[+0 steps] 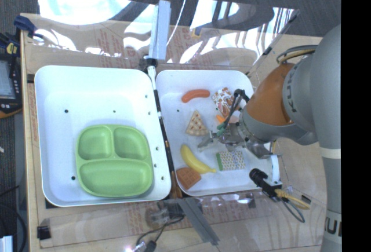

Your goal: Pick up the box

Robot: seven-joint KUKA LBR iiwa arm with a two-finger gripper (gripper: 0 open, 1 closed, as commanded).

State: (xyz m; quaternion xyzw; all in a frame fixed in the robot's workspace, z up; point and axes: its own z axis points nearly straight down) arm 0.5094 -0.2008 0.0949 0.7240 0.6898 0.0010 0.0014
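The gripper (223,139) is hanging low inside the right bin (171,86), just above the box (231,159), a small green-patterned pack lying near the bin's front wall; whether it is gripping anything cannot be told. Both bins are sitting on a pale wooden bench (81,48) over dark carpet. A banana (196,159), a waffle wedge (196,123), a brown biscuit (188,178) and a sausage (195,95) are crowding the box. A green divided plate (113,160) is lying in the left bin (58,88).
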